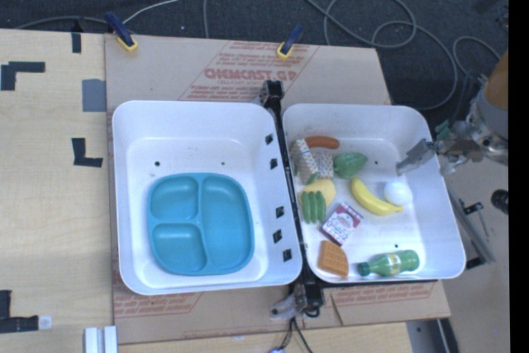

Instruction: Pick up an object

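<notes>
The arm reaches in from the right, wrist low over the right bin's (pixel 430 132) far right rim. Its gripper (pixel 417 155) points left into the bin, holding nothing; whether it is spread or closed, I cannot tell. A white egg (pixel 397 193) lies just below it, touching the banana (pixel 374 199).

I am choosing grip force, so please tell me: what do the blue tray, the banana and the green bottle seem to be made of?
Blue tray: probably moulded plastic, one even colour, smooth with a soft sheen, rounded compartments. Banana: likely a plastic toy, uniform yellow, no bruises or speckles. Green bottle: looks like plastic, green with a paler patch; too small to tell more.
</notes>
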Controlling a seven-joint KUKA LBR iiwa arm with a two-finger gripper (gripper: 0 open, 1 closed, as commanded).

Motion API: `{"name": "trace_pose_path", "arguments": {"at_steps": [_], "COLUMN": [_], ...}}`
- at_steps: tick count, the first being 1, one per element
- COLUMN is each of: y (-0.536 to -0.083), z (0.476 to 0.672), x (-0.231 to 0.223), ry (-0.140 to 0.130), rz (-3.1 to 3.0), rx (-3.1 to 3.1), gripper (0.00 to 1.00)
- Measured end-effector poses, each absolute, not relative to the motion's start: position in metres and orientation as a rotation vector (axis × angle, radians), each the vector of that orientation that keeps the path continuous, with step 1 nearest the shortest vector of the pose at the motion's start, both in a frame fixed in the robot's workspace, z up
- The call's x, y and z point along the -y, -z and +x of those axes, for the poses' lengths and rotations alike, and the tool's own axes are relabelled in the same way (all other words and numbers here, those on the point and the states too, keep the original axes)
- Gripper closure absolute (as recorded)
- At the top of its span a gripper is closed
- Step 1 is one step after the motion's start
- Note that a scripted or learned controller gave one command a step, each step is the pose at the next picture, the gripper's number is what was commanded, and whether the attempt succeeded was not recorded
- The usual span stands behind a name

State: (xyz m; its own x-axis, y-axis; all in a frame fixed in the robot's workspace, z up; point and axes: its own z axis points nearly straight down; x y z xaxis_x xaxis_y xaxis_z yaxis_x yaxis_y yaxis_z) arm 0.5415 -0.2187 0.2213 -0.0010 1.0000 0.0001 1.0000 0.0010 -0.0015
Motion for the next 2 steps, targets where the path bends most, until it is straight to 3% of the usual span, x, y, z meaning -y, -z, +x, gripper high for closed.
{"name": "trace_pose_path", "arguments": {"at_steps": [1, 2], "y": [-0.095, -0.087], "z": [0.57, 0.546], "x": [0.186, 0.15], "ry": [-0.001, 0.002], "rz": [-2.218, -2.225], "rx": [2.221, 2.227], "gripper": [0.0, 0.0]}}
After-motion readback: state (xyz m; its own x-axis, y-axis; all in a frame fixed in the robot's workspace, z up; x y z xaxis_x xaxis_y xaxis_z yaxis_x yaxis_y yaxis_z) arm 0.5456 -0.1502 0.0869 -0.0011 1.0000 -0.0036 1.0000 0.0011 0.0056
